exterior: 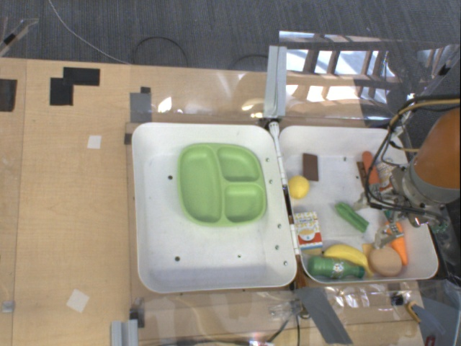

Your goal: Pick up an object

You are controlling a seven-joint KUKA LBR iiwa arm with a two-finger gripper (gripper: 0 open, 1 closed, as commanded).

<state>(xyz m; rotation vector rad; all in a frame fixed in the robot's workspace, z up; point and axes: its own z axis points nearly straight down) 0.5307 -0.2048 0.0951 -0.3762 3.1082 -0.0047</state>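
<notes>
Nothing singled out for picking; nearest candidates lying just below the tool [391,216] in the right bin [328,144]: an orange carrot [400,250], short and tapered, and touching it on the left a tan egg-shaped piece [385,262], smooth and rounded, both in the bin's near right corner. Left of the tool, a green pepper-like stick [351,217] lying at a slant; farther left, a yellow lemon [298,187] and a small red-and-white carton [308,231] against the bin's left wall. Below and to the left, a yellow banana [346,254] touching a dark green bottle [337,268] on its side. Up and to the left, a brown block [310,166]; just above the tool, a red-orange piece [369,162], partly hidden by cables. Well to the left, in the left bin [155,215], a light green divided plate [221,184], alone. Both bins resting on the table [65,215]. Reaching in from the right, grey arm with orange band [441,150] above the wrist, bent downward over the bin's right side, loops of dark cable draped around it. Tool low over the clutter, tangled visually with wires and a multicoloured scrap beneath; impossible to tell how far open, or whether anything is gripped.
</notes>
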